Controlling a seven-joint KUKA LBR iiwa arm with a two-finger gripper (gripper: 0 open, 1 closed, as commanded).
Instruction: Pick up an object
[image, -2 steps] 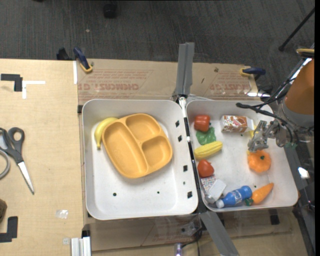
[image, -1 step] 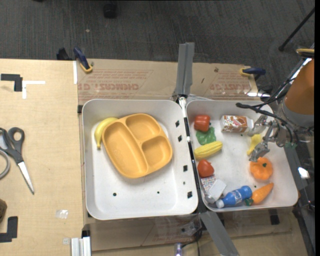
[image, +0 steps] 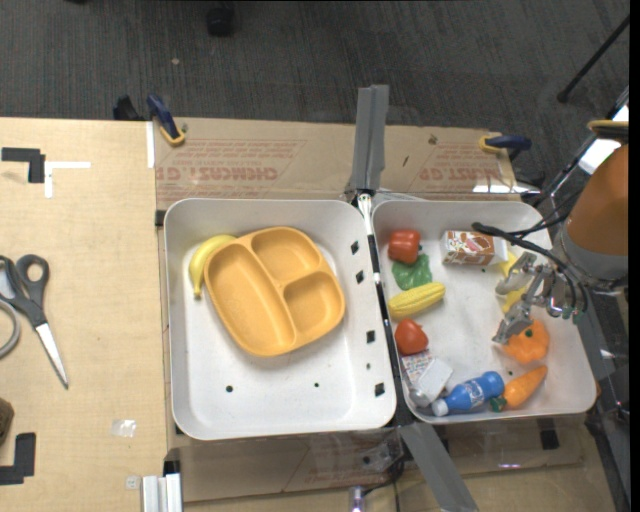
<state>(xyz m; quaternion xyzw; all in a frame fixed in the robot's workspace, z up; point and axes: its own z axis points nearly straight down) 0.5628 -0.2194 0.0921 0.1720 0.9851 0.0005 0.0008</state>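
My gripper (image: 512, 318) hangs over the right side of the right bin (image: 455, 215), reaching in from the right. It is open and I see nothing held between its fingers. Its lower finger (image: 506, 332) ends just above the left edge of an orange fruit (image: 530, 345). A small yellow piece (image: 514, 268) lies just behind the gripper. Nearby are a carrot (image: 524, 385), a blue bottle (image: 472, 393), a white packet (image: 428, 377), a red fruit (image: 411, 337), a corn cob (image: 416, 298), a green item (image: 412, 272), a red pepper (image: 404, 244) and a snack packet (image: 468, 247).
The left bin (image: 270, 400) holds an orange divided plate (image: 272, 290) with a banana (image: 203, 258) against its left rim. A grey bar (image: 372, 130) runs up from where the bins meet. Scissors (image: 36, 310) lie on the wooden bench at far left.
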